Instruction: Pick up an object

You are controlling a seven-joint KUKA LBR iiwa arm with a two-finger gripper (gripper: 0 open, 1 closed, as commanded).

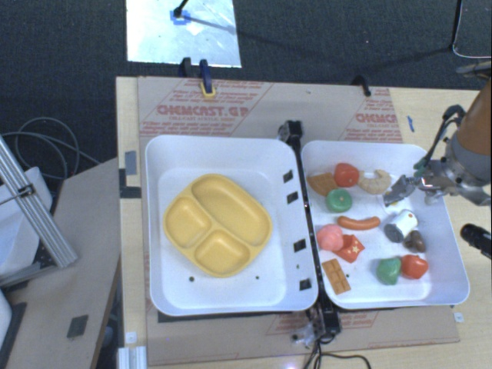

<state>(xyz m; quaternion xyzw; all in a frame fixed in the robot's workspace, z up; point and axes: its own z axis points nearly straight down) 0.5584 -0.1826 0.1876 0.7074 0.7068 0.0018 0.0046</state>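
Note:
My gripper (413, 188) hangs over the right bin (446, 283), near its upper right part. Its fingers stand apart and hold nothing. Just below it lies a white cylinder (404, 221), with a grey piece (393, 234) and a brown piece (415, 241) next to it. A beige ring (375, 181) lies just left of the gripper. Further left are a red tomato (346, 174), an orange wedge (322, 183), a green round piece (338, 201) and a sausage (359, 223).
The right bin also holds a pink ball (330, 237), a red block (352, 248), a brown cracker (335, 276), a green pepper (388, 270) and a red pepper (414, 266). The left bin (165, 283) bears a yellow divided plate (217, 224).

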